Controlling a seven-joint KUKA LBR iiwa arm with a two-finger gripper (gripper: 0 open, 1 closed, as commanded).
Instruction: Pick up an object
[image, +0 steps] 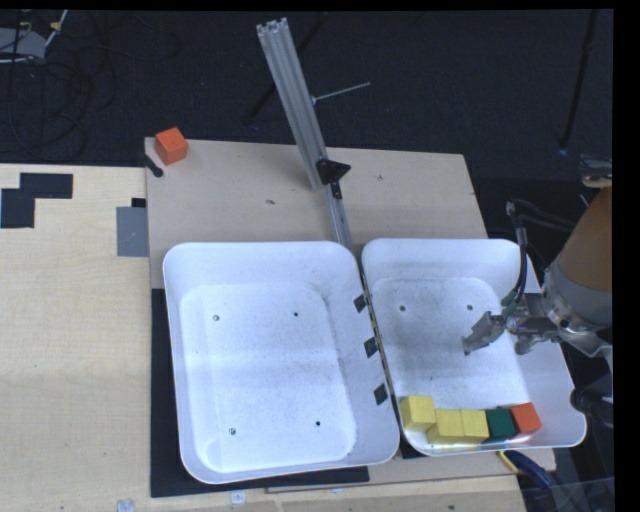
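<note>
Plainly, the things to pick are the blocks huddled along the near rim of the right bin (440, 262): two yellow blocks (418, 410) (462, 425), a green block (499, 424) and an orange block (525, 417), four in a row and touching one another, with the left yellow one set a little forward of the rest. A fifth block, a stray orange one (171, 144), sits on the table (400, 190) far off at its back left corner, well out of the matter.

The hand (487, 333) hangs over the middle of the right bin, above bare floor, apart from the row and holding nothing that can be seen; whether its fingers are apart or together I cannot tell at this slant. I judge the step to be the approach. To do it well, the hand wants to travel toward the near rim and come down over an end block, the orange one or the left yellow, since the middle ones leave no room for a finger on either side. The rim stands close behind the row, so the fingers had best straddle across the row's length, not into the wall.

Two white bins in all, the left bin (200, 270) beside the right; one slanted metal post (300, 110) behind them.
</note>
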